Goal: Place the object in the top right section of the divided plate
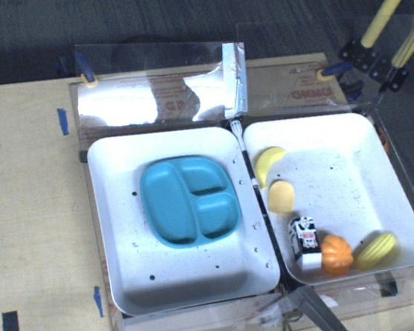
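Note:
A blue divided plate lies in the left white bin, with one long section on its left and two smaller sections on its right. All three sections hold nothing. In the right white bin lie a yellow-green fruit, a pale yellow rounded object, a small black-and-white cow-patterned carton, an orange pumpkin-like object and a yellow lemon-like object.
A clear plastic sheet and a metal upright stand behind the bins. Yellow poles with black clamps cross the top right corner. The wooden bench stretches to the left with black markers on it.

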Robot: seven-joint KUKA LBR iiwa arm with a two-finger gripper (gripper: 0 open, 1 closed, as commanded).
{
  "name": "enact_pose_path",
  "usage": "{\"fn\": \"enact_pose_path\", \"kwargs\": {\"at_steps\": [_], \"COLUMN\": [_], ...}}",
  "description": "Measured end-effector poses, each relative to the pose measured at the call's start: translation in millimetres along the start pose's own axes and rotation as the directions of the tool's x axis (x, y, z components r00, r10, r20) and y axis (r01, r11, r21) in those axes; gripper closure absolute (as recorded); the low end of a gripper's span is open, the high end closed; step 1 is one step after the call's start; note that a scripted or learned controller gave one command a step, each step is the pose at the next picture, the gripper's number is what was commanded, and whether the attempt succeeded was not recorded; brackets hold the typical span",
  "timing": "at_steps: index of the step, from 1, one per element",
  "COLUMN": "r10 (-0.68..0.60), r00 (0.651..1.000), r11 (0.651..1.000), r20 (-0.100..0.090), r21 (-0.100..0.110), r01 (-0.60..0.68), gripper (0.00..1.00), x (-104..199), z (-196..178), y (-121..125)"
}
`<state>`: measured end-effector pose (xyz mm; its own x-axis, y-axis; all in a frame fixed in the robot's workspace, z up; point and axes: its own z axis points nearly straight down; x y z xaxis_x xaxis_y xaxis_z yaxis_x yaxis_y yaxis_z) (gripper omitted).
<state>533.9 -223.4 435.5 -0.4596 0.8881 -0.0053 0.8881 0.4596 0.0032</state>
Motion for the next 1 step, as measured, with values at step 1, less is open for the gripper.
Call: {"fn": "enact_pose_path", "kwargs": {"at_steps": [1], "r10": [0.044], "r00": [0.999], "r11": [0.999], "r20": [-0.004], "r21": [0.004], "r01": [-0.044], "gripper": [1.0], "x": [-48.5], "z": [2.9], "y": [96.9]}}
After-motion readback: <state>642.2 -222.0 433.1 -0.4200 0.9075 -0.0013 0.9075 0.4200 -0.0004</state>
